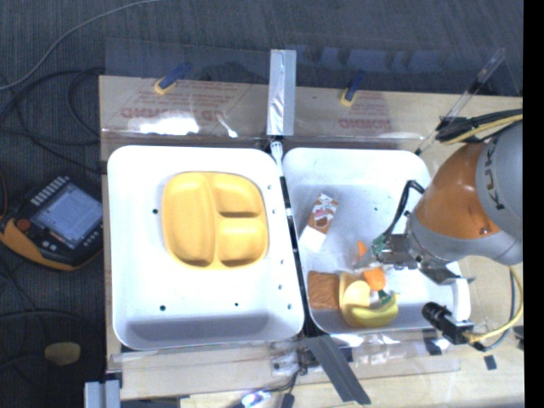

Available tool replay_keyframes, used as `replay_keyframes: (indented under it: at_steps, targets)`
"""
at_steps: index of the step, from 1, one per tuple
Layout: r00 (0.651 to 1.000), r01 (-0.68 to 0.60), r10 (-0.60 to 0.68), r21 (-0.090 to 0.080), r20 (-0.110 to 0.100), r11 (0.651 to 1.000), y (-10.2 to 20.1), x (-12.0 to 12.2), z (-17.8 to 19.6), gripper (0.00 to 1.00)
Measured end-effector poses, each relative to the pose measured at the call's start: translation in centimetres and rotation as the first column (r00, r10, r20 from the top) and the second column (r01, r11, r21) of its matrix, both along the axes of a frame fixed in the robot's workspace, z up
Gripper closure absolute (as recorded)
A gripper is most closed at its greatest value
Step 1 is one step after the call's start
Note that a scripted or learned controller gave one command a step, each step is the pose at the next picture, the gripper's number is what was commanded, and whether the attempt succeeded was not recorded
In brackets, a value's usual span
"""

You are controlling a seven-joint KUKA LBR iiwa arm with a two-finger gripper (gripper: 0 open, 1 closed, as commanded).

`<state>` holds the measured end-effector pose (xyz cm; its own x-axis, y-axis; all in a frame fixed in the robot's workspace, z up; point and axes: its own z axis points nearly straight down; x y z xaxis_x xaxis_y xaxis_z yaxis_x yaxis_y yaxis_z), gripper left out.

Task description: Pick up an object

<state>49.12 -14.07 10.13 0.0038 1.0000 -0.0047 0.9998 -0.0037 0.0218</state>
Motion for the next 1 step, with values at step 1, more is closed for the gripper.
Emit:
replay_keyframes:
  at_steps: [1]
  targets:
    - [0.999,-0.047,0.047,0.003,-0.024,0.999,8.34,1.42,15.97,1.0]
